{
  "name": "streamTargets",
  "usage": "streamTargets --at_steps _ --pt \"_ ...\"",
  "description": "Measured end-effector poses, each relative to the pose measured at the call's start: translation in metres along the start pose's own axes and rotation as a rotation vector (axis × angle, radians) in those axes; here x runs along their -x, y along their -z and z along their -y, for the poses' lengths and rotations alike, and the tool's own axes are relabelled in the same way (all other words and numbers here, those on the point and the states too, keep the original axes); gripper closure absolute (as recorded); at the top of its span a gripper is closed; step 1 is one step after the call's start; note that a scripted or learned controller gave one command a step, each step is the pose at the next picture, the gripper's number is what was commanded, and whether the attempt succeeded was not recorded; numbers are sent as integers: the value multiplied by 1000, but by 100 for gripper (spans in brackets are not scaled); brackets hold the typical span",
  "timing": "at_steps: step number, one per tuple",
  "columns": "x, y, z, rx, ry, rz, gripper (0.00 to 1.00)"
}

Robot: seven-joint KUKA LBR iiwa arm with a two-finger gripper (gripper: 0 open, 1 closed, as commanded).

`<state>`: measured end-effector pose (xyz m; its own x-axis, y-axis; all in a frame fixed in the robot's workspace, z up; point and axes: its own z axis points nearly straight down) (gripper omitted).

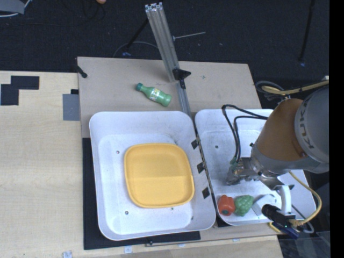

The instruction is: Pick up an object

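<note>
Yellow plate (159,174) fills left bin (102,144); right bin's (215,130) back lies open.

Two shallow white bins sat side by side on the tabletop (226,85): a left bin (107,144) and a right bin (215,128). The left bin held one yellow plate (158,174). The right bin held two small items lying together, one red piece (226,204) and one green piece (244,203). One green bottle (153,94) lay on the tabletop behind the bins. One metal rail (165,36) slanted up from the back. One arm (293,136) reached over the right bin.
</note>
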<state>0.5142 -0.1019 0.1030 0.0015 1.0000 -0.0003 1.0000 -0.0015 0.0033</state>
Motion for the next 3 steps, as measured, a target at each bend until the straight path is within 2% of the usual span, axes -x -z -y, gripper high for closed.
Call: streamTargets --at_steps 1,3 --pt "7 57 -7 0 1 0 100" --pt "13 141 -13 0 1 0 100"
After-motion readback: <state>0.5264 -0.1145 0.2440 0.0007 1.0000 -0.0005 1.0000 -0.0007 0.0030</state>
